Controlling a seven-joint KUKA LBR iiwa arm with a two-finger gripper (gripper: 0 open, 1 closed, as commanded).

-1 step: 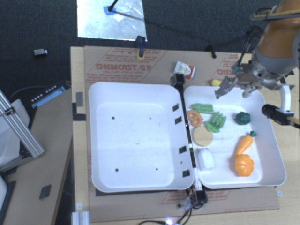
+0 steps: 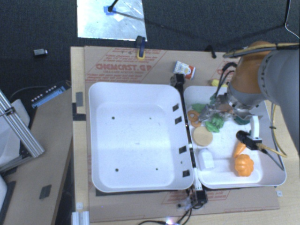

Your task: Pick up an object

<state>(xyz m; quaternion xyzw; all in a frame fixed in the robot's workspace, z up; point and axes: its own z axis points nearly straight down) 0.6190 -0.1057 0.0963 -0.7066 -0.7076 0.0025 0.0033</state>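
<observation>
The right bin (image 2: 272, 172) holds several small objects. A green leafy piece (image 2: 215, 124) lies near its middle, with an orange ring (image 2: 192, 116) and another green piece (image 2: 198, 108) to its left. Below them are a tan round disc (image 2: 203, 137) and a white block (image 2: 206, 160). An orange pumpkin shape (image 2: 243, 166) sits at the front right, with an orange carrot-like piece (image 2: 239, 148) just above it. My gripper (image 2: 218, 111) reaches in from the right and hangs low, directly over the green leafy piece. The wrist hides what lies under it.
The left bin (image 2: 96, 125) stands beside the right one, their inner walls touching. A small white and orange item (image 2: 184, 70) lies on the cardboard behind the bins. A blue and yellow clamp (image 2: 140, 47) sits at the cardboard's back edge.
</observation>
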